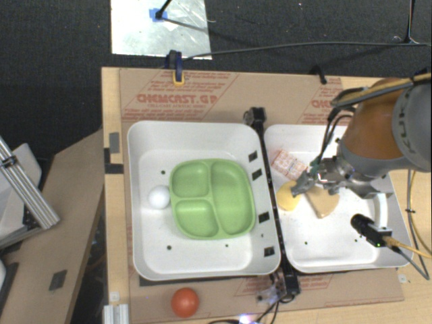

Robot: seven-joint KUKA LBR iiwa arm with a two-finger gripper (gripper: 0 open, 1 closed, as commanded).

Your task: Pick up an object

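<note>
Two shallow white bins side by side on the table [115,181]. In the left bin [145,147]: a green divided tray [211,198], a white ball [159,197] touching its left edge. In the right bin [297,248]: end effector [316,181] low over a yellow piece [289,198] and a tan piece [325,204]; open or closed, cannot tell. Near them, a pink-patterned packet [285,160]. In front of the bins, an orange ball [184,302].
</note>
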